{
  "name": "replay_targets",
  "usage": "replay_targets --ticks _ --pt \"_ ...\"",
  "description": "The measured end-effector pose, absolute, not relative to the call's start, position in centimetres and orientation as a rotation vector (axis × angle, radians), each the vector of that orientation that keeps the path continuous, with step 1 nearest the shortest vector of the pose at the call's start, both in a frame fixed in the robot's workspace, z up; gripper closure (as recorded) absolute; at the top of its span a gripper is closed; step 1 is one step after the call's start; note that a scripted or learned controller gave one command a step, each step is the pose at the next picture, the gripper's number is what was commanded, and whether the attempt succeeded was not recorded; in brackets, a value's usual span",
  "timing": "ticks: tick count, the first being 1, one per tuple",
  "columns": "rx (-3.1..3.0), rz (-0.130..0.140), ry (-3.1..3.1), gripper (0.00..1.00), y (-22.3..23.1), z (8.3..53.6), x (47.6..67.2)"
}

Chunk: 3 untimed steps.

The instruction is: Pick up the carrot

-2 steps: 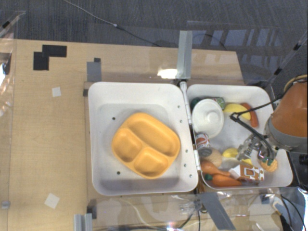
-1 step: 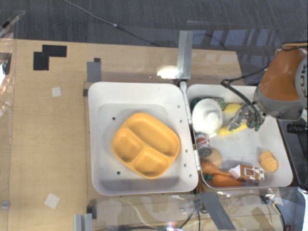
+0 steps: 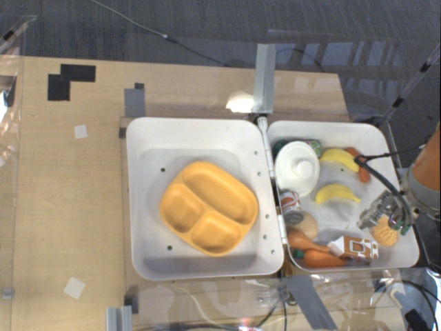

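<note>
The carrot [image 3: 321, 258] lies along the front wall of the right bin [image 3: 406, 254], orange and pointing right, with a second orange piece [image 3: 300, 239] just behind it to the left. My gripper [image 3: 383, 222] hangs over the right side of that bin, above a yellow corn cob [image 3: 386, 236]. It stands open with nothing between its fingers, about a hand's width to the right of the carrot.
The right bin also holds a white bowl [image 3: 298, 165], two bananas [image 3: 340, 158] [image 3: 335, 194], a can [image 3: 291, 206], a small carton [image 3: 356, 247] beside the carrot, and a small red-orange item [image 3: 363, 173]. A yellow divided plate [image 3: 209, 207] sits in the left bin [image 3: 145, 254].
</note>
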State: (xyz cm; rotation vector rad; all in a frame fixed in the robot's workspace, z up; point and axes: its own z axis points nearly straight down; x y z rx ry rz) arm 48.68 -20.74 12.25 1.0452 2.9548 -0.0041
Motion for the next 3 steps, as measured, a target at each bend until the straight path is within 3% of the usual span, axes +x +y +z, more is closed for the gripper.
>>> replay_targets --ticks 1,2,3 --pt "1.278 0.004 2.859 1.00 -16.1 18.0 49.8" --pt "1.511 0.004 2.733 1.00 -20.4 33.7 48.9" --pt "1.335 0.000 2.850 1.00 -20.5 12.6 48.5"
